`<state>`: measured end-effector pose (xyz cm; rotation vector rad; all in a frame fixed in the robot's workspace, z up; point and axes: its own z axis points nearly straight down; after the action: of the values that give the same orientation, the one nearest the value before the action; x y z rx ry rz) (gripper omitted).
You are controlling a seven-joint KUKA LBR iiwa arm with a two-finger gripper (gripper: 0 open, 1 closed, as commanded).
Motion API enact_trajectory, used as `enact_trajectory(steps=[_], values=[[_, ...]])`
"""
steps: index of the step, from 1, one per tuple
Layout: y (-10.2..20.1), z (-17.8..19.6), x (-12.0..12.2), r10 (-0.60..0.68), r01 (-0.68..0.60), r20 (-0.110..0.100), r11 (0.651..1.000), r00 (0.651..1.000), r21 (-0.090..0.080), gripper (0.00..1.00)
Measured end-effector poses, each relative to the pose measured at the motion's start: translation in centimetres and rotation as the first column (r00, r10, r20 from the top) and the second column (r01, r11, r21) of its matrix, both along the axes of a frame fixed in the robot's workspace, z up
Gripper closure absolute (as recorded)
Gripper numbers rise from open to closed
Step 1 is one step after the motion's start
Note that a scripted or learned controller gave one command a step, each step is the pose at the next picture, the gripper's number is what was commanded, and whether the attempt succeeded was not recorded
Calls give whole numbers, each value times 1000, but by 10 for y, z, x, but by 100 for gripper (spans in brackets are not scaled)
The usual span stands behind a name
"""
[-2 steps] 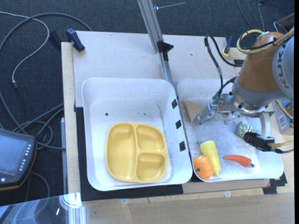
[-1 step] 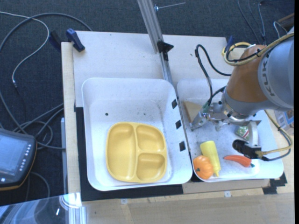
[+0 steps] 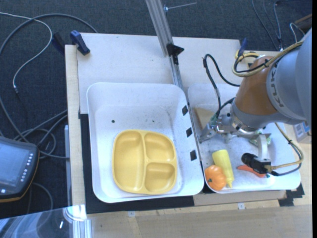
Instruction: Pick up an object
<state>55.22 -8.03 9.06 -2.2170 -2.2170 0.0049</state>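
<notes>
My gripper hangs low over the left half of the right bin, under the grey and orange wrist. Just in front of it lies a yellow elongated object, with a small round orange fruit touching its near end at the bin's front left corner. A flat tan wedge rests against the bin's left wall, right beside the gripper. A thin orange piece lies to the right of the yellow object. I see nothing held in the gripper.
The left bin holds a yellow divided plate in its front half. A metal pole slants up from the divider between the bins. Cables loop over the back of the right bin.
</notes>
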Motion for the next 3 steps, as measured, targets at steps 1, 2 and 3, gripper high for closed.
enact_trajectory(steps=[1, 2, 3], values=[[0, 13, 2, -1, 1, 6, 1000, 1000, 0, 100], [0, 56, 3, 1, -1, 11, 1000, 1000, -2, 100], [6, 116, -1, 2, -2, 14, 1000, 1000, -3, 100]])
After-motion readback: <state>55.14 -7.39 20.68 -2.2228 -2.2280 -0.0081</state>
